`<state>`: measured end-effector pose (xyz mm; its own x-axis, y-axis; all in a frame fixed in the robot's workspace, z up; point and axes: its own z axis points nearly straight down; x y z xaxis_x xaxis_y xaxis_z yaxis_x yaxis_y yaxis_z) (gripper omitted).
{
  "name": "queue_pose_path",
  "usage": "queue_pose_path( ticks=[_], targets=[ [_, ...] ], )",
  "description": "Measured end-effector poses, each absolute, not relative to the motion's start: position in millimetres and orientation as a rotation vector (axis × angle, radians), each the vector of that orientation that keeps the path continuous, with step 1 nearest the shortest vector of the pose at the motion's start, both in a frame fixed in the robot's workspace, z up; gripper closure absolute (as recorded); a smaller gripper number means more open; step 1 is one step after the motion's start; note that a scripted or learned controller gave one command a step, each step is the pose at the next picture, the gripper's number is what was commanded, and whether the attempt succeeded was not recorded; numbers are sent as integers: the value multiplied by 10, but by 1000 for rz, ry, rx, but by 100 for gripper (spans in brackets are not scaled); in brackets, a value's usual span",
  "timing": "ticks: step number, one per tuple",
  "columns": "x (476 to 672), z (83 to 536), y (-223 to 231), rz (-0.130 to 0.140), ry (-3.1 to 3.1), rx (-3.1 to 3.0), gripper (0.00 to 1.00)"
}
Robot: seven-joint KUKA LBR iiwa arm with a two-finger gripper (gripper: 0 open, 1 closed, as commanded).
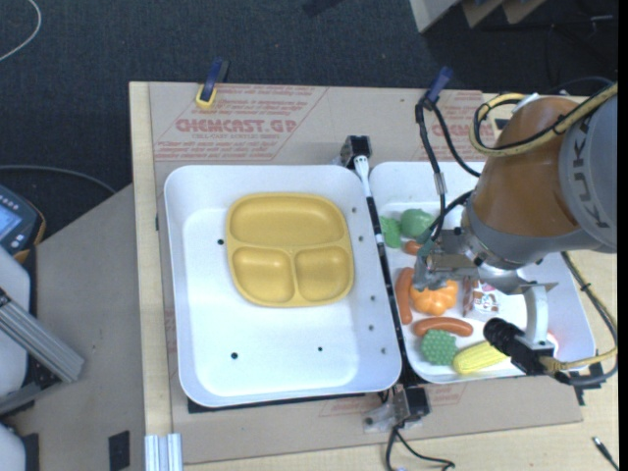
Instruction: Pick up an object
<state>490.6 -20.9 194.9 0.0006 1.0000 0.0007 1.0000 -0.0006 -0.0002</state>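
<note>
The arm's grey-and-orange bulk hides much of the right bin point(579, 334), and the gripper point(429, 281) is down among the toy food near that bin's left wall. Whether its fingers are apart or closed, I can't tell. An orange pepper point(435, 299) sits right beneath. A corn cob point(478, 358) lies near the front edge, long axis running left-right. The yellow tray point(289, 247) sits in the left bin point(196, 292).

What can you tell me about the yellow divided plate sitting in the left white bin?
The yellow divided plate is a rounded rectangle of matte, plastic-looking material with three compartments: one wide section along the far side and two smaller ones side by side nearer the camera. All three look bare. It lies flat on the floor of the left white bin, toward the far right part, turned slightly askew. It touches nothing but the bin floor.
</note>
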Motion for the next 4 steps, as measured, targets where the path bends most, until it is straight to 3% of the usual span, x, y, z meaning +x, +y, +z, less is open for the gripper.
queue_pose_path(
  ticks=[1,2,3,4],
  targets=[
    [4781,1838,602,1,-2226,-2207,100],
    [5190,2572,1542,-18,-2237,-2211,100],
    [4875,3255,1408,-10,-2225,-2222,100],
    [5549,1848,1352,20,-2213,-2221,100]
  ],
)
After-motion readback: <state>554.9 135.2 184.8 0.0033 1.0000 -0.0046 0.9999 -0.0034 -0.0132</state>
